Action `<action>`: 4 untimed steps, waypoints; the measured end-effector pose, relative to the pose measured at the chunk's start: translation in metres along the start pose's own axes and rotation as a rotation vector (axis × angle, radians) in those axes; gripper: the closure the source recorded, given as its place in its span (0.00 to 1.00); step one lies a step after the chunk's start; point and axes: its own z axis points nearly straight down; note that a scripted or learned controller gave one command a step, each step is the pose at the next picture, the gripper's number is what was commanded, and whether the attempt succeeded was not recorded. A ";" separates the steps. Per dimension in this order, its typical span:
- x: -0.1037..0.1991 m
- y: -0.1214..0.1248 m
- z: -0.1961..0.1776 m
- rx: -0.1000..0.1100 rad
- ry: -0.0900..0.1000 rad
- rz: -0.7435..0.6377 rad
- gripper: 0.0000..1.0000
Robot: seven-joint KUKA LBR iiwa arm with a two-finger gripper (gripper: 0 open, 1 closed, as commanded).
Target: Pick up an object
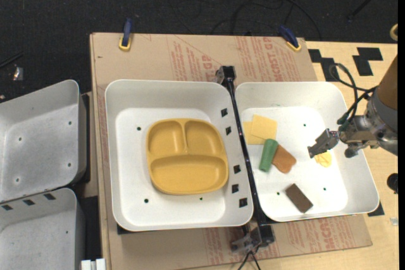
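The right bin [354, 199] holds a pale yellow flat square [261, 128], a green cylinder [268, 155], an orange-brown lump [284, 161] touching the cylinder, a dark brown block [298, 197] and a small yellow piece [324, 160]. My gripper [335, 150] hangs over the right half of this bin, just above the small yellow piece. It looks open, and nothing shows between its fingers. Part of the yellow piece is hidden under the left finger [319, 145].
The left bin [120, 199] holds a yellow divided plate [187, 156]. A black divider [239, 148] runs between the two bins. Grey metal trays [38, 136] lie off the bench to the left. Cables hang near the arm at the right.
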 end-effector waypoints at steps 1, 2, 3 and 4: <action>0.000 0.002 -0.005 -0.010 -0.002 -0.003 0.00; -0.003 0.012 0.047 -0.005 -0.001 -0.001 0.00; -0.012 0.015 0.098 -0.007 -0.001 0.000 0.00; -0.011 0.018 0.161 -0.005 0.000 0.000 0.00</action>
